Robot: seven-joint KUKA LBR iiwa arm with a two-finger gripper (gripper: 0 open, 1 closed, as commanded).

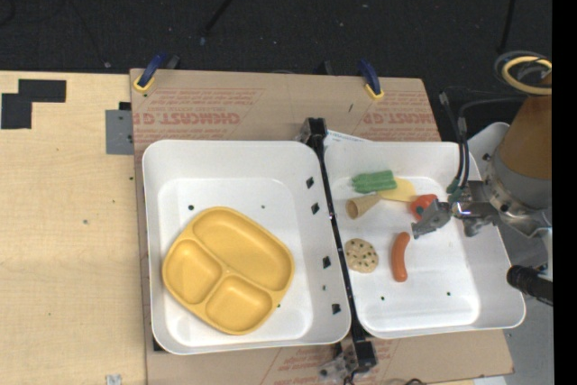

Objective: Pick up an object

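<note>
gripper (pixel 431 219) in right bin (pixel 491 311), fingers' state cannot be told; small red object (pixel 423 205) touching its tip; sausage (pixel 399 256) just below; cookie (pixel 361 255), cone (pixel 363 206), green piece (pixel 373 181) beyond; yellow plate (pixel 229 269) in left bin (pixel 167 167); cardboard (pixel 234 108) lettering unreadable.

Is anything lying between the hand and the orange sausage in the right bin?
Nothing visible blocks it. The hand sits over the right bin, and the orange sausage lies just below-left of it on bare bin floor. The cookie lies further left, clear of that path.
</note>
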